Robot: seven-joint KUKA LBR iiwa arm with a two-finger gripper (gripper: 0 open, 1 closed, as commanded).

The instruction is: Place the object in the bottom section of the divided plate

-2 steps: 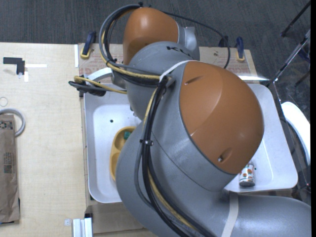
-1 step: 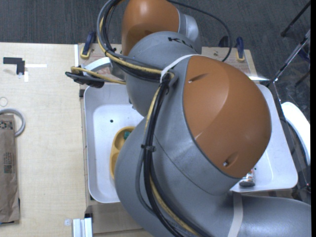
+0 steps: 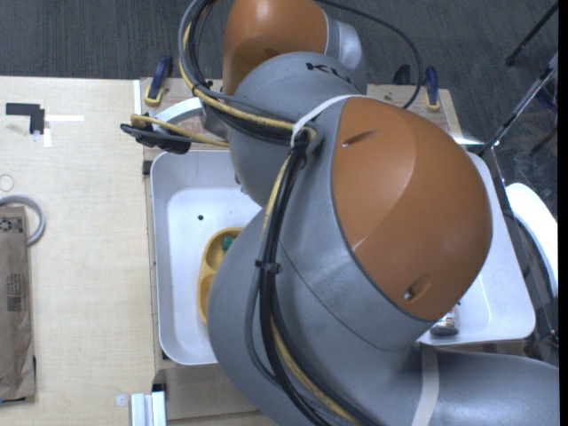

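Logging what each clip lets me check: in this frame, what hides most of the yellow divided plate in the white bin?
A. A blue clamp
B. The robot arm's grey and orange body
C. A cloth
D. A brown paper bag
B: the arm looms over the white bin, leaving just the left edge of the yellow divided plate showing beside it.

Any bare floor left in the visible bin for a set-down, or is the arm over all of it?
Bare floor in the white bin: the strip between its left wall and the yellow divided plate, running up to the top-left corner, save one small dark speck. Rightward is crowded: the arm overhangs the plate and the bin's middle.
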